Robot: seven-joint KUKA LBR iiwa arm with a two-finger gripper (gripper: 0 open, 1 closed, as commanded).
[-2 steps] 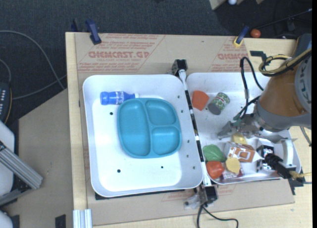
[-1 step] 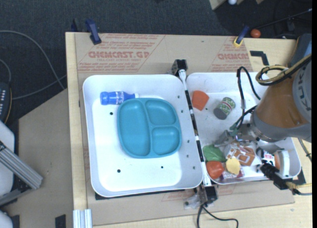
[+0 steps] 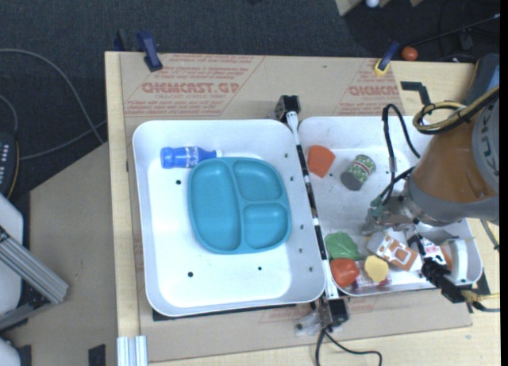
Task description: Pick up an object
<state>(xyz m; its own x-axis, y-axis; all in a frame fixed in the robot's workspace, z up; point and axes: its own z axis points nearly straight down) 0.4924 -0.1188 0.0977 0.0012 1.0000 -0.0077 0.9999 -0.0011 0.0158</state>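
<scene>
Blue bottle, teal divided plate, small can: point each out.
blue bottle (image 3: 184,156), camera view, middle of its body, left bin.
teal divided plate (image 3: 238,202), camera view, ridge between its compartments.
small can (image 3: 359,171), camera view, its labelled side, right bin.

I see the right bin (image 3: 349,128) holding an orange piece (image 3: 321,160) near its upper left corner, a small can (image 3: 359,171) lying tilted just right of that, and green (image 3: 341,244), red (image 3: 344,271), yellow (image 3: 376,269) and orange-and-white (image 3: 398,252) items clustered along its lower edge.
</scene>
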